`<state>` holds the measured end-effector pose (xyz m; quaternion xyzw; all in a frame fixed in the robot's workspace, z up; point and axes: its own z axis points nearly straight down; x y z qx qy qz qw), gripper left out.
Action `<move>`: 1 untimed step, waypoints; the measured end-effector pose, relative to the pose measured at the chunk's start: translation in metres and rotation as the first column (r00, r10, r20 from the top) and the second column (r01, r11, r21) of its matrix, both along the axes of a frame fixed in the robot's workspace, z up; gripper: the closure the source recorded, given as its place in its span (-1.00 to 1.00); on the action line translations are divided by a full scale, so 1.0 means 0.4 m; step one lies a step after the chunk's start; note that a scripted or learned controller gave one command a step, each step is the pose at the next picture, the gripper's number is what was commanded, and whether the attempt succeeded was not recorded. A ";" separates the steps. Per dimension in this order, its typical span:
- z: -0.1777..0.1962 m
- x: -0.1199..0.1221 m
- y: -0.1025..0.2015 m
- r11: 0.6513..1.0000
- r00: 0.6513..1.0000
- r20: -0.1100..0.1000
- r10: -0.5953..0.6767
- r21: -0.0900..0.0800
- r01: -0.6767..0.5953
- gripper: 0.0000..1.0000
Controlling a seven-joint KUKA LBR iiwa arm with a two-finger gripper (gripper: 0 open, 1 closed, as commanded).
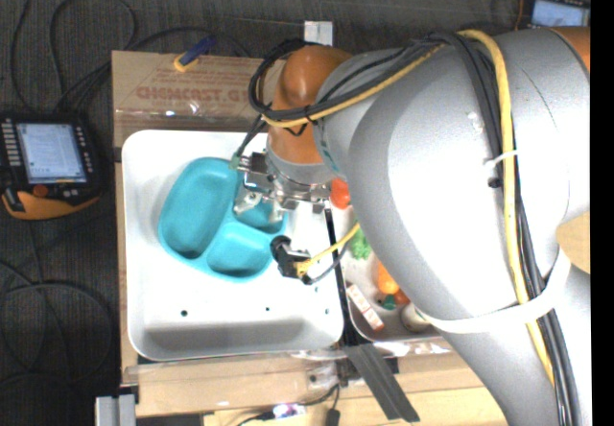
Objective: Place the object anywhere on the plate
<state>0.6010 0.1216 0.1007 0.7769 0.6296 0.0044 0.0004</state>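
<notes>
A light-blue plate (204, 216) with two compartments lies in the left white bin (163, 319). My gripper (261, 192) hangs over the plate's right edge, under the orange wrist band (305, 79). Its metal body hides the fingertips from above. I see nothing that I can name between them.
The right bin (369, 304) is mostly covered by my arm; small orange, green and white items (384, 282) show at its left side. A cardboard sheet (182, 88) lies behind the bins. A teach pendant (46, 157) rests on the floor at left.
</notes>
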 end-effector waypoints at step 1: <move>0.002 -0.259 0.069 0.987 0.986 0.036 -0.162 0.007 0.162 -1.00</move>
